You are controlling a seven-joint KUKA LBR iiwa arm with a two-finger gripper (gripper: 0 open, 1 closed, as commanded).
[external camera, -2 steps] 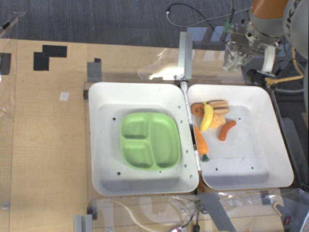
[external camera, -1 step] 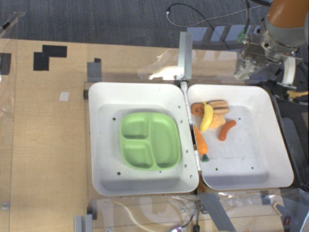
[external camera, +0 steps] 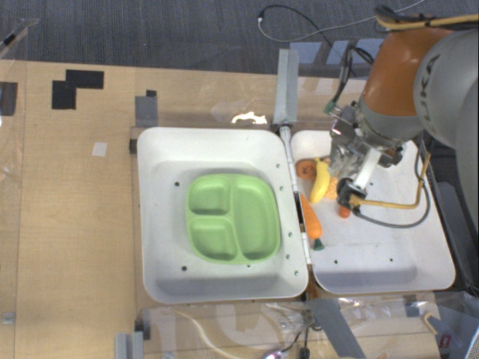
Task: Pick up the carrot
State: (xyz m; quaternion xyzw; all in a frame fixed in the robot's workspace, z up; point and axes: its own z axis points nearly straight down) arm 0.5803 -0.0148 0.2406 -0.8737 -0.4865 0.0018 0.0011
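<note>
The orange tapered carrot [external camera: 310,218] lies flat in the right-hand shallow white bin [external camera: 389,254] at its 9 o'clock side, just beside the left wall. It runs nearly parallel to that wall, with the thin tip toward 11 o'clock and the thicker end, capped by a small green stub, toward 5 o'clock.

Now the right bin [external camera: 389,264], partly covered
The arm [external camera: 419,66] is cut off at the right edge; the bin's far right corner is masked by it; a small orange thing [external camera: 343,212] cannot be identified.
</note>
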